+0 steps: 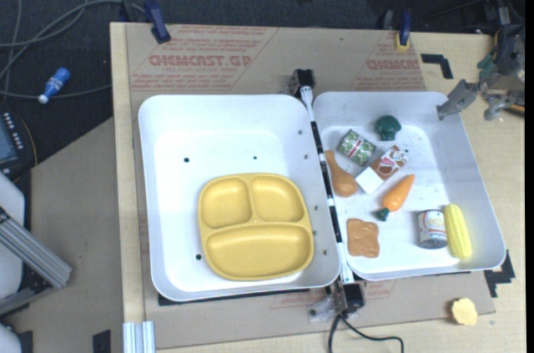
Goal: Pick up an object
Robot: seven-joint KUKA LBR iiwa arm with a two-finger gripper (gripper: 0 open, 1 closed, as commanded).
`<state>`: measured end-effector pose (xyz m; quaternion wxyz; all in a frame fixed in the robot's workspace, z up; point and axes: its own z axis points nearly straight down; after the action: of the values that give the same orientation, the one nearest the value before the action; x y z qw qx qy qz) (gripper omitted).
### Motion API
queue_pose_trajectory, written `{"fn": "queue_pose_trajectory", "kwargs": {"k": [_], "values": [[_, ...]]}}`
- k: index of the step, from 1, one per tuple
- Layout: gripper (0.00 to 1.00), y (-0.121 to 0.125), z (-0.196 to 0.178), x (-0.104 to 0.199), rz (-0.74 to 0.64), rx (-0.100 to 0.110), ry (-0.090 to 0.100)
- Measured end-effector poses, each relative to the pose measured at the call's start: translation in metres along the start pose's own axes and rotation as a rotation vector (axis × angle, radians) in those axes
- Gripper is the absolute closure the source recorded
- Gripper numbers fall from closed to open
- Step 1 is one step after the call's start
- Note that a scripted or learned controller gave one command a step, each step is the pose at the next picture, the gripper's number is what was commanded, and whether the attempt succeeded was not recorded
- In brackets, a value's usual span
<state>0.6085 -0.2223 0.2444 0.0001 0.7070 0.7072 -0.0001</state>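
The gripper (455, 99) hangs over the right bin's (480, 176) 1 o'clock corner; whether it is open, I cannot tell. Below it lie broccoli (386, 126), a carrot (398, 193), a can (432, 229) and corn (458, 231), while a yellow tray (254, 225) fills the left bin (167, 134).

Red "CHEMCAST GP" print runs across the brown counter (250, 51) just behind the left bin (167, 176); other labels are unreadable.

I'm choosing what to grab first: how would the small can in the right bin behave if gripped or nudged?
The can looks to lie on its side, so a nudge would probably roll it, though the corn cob touching it may block that way. Its smooth round wall could slip between fingers. It seems stiff, likely a light toy.
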Motion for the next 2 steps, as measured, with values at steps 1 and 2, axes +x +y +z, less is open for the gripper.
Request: {"fn": "queue_pose_trajectory", "kwargs": {"k": [1,2], "values": [[0.00,0.060,0.089,0.031,-0.005,0.000,0.001],[0.00,0.056,0.165,0.041,-0.002,0.007,0.003]]}}
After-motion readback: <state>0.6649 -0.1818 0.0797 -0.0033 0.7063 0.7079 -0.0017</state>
